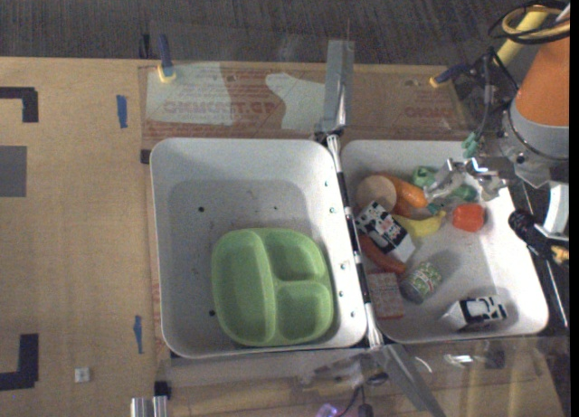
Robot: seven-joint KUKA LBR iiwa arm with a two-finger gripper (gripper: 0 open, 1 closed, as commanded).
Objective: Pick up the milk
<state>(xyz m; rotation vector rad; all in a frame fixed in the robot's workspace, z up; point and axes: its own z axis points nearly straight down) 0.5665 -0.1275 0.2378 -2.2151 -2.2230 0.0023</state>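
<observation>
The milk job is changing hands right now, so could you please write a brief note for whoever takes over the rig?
Claw: over the far part of the right bin, among the toy food; whether it is open or shut is unclear, and nothing is visibly held.
Milk: one cow-patterned carton lies near the bin's left wall, another near its front right corner.
Green tray: in the left bin.
Done: no pickup yet.
Left: grasp and lift a milk carton.

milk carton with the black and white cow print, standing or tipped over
Tipped over. The small cow-print milk carton lies flat on its side in the right white bin, beside the left wall, next to a yellow banana.
</observation>
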